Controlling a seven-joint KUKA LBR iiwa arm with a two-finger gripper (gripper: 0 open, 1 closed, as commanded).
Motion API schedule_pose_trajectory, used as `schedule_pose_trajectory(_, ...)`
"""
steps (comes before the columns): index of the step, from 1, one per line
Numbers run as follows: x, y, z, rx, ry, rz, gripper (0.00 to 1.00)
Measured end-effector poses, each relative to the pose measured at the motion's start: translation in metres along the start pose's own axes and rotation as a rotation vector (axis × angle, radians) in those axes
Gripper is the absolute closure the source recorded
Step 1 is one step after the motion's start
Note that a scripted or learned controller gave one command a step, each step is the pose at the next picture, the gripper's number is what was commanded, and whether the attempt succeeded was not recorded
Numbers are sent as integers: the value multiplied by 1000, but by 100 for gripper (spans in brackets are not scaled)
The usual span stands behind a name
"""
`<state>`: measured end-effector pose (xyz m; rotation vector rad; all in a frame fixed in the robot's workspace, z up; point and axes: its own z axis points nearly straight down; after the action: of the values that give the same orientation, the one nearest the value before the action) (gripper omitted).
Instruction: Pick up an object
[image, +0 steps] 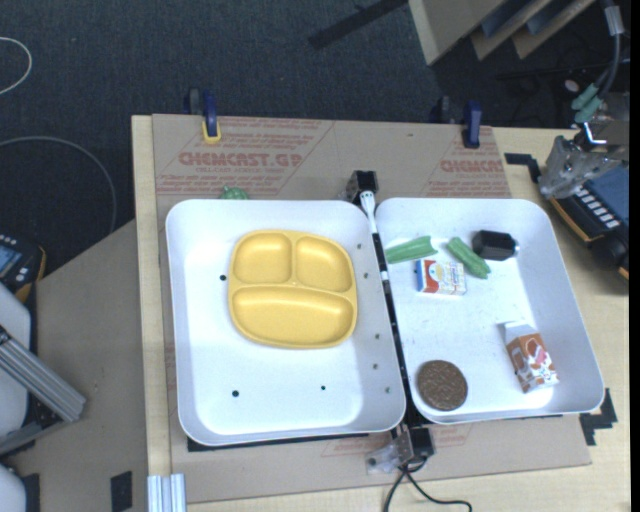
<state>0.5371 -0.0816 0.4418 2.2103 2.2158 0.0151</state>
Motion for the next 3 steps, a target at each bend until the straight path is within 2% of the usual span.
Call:
schedule_pose_trajectory(1, -83, -26, -68, 5, -4, 10, 100)
schedule_pose_trajectory(2, -143, -57, -56, 16, 1, 3, 100)
schedule_pose_trajectory(3, -142, -58, 16, 19, 3, 3, 100)
